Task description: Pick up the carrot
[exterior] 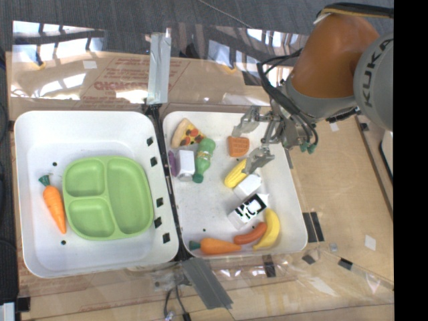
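One carrot point(55, 207), orange with a green top, lies in the left bin between its left wall and a green divided plate point(107, 197). A second carrot point(218, 247) rests along the front wall of the right bin, touching a red sausage point(249, 235). My gripper point(255, 140) hangs over the back right part of the right bin. It is open, one finger point(249, 121) toward the back and the other point(260, 158) toward the front, with nothing between them. It is far from both carrots.
The right bin point(200, 212) also holds a pizza slice point(186, 134), a green bottle point(202, 156), a purple item point(174, 162), an orange block point(238, 146) just left of the gripper, a yellow corn cob point(235, 175), a white box point(249, 206) and a banana point(269, 229).
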Controlling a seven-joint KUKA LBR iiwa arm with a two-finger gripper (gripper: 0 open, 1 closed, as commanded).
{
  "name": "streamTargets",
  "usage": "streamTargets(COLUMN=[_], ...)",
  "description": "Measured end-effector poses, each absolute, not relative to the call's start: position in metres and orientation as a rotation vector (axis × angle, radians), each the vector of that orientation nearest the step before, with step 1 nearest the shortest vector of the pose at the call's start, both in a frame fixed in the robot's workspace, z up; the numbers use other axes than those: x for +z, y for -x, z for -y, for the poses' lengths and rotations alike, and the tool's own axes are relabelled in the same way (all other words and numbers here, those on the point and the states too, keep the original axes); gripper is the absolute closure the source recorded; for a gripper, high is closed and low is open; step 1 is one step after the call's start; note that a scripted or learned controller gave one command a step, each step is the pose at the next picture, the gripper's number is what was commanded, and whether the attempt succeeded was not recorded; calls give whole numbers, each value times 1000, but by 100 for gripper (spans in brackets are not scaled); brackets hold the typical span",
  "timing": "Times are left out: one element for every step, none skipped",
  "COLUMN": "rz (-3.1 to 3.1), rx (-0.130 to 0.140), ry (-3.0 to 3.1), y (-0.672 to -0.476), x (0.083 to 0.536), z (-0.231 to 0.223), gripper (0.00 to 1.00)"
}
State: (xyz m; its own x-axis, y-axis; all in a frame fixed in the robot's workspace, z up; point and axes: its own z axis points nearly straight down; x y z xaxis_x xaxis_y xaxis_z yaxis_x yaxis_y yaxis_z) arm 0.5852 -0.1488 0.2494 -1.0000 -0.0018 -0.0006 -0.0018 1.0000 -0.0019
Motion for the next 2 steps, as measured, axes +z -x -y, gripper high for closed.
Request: streamTargets(rz=[-3024, -2954], rx=[4, -8], ry=[862, 1039], y=[-562, -618], x=[175, 98], z=[145, 159], gripper=[0, 0])
